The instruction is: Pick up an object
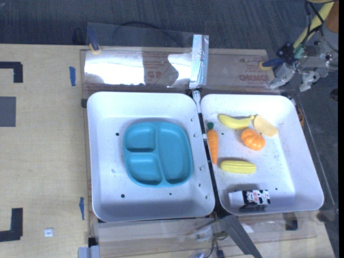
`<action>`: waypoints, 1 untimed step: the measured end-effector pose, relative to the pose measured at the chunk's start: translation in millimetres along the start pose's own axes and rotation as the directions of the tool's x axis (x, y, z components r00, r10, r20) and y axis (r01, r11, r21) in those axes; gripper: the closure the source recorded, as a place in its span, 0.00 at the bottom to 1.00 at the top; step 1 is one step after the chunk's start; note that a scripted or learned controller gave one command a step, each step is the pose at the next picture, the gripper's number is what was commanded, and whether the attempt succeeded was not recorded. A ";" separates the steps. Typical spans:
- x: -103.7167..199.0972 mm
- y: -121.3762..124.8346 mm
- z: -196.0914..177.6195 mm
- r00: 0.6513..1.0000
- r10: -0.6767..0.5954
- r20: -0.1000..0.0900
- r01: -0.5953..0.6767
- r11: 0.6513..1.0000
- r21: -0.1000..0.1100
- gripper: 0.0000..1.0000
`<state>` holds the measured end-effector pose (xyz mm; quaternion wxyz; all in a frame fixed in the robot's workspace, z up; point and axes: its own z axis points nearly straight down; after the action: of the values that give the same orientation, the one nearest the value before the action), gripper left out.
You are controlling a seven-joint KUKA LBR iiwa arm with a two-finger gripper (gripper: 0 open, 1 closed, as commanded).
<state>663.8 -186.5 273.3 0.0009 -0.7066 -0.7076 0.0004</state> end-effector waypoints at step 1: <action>17.8 -37.8 112.4 0.967 -0.254 -0.002 0.254 0.967 0.003 0.00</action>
<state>625.7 -168.7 161.0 0.0029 -0.6102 -0.7923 0.0009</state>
